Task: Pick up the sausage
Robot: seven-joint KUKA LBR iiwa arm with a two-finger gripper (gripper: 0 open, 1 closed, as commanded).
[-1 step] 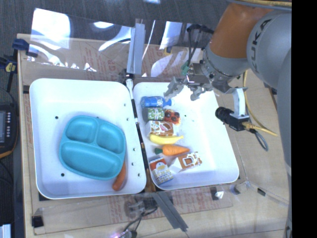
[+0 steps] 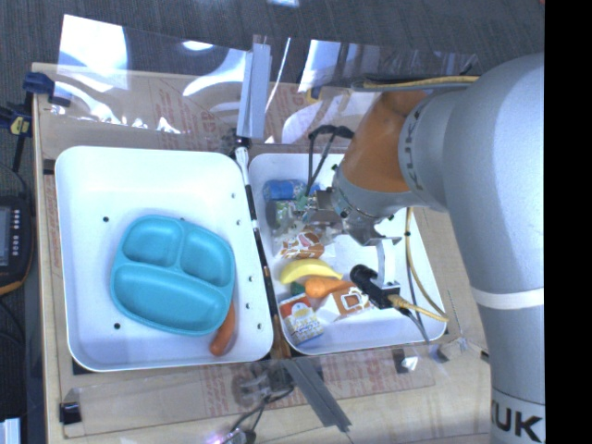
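I see the reddish-brown sausage (image 2: 223, 331) in the left white bin (image 2: 83, 169) beside the blue divided plate (image 2: 173, 274) — gripper (image 2: 314, 213) over the right bin (image 2: 421, 333), grip state unreadable.

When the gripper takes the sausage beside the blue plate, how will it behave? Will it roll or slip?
The sausage is long, rounded and slightly curved, so it may roll if nudged sideways. Its surface looks smooth, so the fingers could slip along it. It lies between the blue plate and the left bin's wall, which probably limits room for a grasp.
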